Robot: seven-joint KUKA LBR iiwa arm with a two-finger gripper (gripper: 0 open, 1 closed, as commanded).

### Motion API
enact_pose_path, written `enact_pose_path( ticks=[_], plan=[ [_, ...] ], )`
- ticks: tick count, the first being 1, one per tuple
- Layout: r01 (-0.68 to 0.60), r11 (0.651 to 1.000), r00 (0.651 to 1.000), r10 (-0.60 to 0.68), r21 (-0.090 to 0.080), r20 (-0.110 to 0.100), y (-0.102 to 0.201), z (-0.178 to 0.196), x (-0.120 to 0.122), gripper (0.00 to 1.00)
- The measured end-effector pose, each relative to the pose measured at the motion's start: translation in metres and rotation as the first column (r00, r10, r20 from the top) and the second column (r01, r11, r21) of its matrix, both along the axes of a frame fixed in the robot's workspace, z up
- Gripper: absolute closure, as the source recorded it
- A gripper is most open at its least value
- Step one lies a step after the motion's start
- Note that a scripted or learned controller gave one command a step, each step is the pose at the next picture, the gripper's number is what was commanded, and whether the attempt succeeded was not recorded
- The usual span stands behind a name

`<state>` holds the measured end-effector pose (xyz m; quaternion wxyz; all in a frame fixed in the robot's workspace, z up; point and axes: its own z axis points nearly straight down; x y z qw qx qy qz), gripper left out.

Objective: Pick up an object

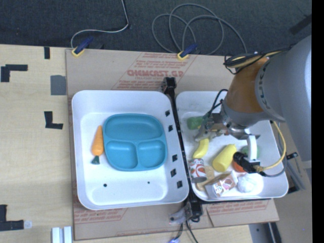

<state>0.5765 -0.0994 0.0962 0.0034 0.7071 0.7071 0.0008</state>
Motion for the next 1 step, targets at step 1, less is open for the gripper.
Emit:
enact_pose_path(
  ticks=[1],
  plan=[
    [-0.003,1.0,1.0,0.003,0.004,-0.005,0.0508,0.0887,-0.0067,1.0]
  ],
)
